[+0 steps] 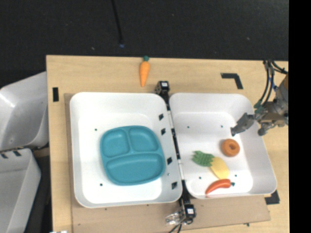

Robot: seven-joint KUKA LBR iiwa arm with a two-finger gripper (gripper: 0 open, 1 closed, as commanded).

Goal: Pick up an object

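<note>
The right bin holds a round orange piece, a green leafy piece, a yellow piece and a red pepper, grouped in its near right part. My gripper hangs over the bin's right rim, just above and right of the orange piece. It is open, with one dark finger pointing into the bin and nothing between the two fingers.
A blue sectioned plate lies in the left bin. A toy carrot rests on the bench behind the bins. Small black clips sit along the seam between the bins. Cables hang at the right.
</note>
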